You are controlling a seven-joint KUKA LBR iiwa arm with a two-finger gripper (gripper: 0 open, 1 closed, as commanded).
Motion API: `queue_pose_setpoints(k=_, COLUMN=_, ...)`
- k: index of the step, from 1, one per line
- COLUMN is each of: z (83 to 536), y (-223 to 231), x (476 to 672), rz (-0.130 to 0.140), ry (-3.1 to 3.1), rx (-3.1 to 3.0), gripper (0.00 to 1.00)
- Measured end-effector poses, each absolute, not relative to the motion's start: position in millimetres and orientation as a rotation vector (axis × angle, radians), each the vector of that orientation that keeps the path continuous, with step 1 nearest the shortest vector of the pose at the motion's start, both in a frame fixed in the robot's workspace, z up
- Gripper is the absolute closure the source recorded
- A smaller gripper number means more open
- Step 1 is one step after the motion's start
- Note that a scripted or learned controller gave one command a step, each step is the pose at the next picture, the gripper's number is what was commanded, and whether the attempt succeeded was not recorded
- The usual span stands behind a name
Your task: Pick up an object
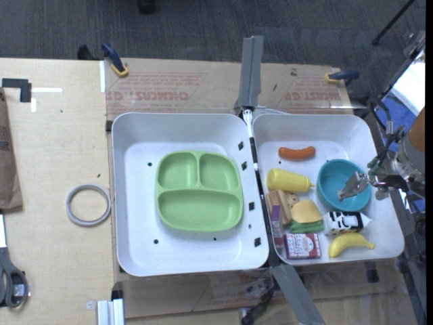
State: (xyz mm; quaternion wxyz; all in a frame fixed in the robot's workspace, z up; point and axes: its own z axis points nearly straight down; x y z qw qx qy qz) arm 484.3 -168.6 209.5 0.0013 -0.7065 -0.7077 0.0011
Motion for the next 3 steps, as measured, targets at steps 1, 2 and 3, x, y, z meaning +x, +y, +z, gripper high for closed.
queue_pose_setpoints(k=1, z=209, y=-169, x=484.3, rz=0.003, ry=-2.222, rx=-2.218, gripper=0.00)
queue_pose_setpoints(k=2, z=138, y=-113, x=500.0, rz=0.002, ry=-2.383, rx=-2.044, gripper=0.00)
queue_pose_setpoints(k=3, z=91, y=-124, x=539.0, rz=0.004, ry=-1.912, rx=-2.491, gripper=0.00)
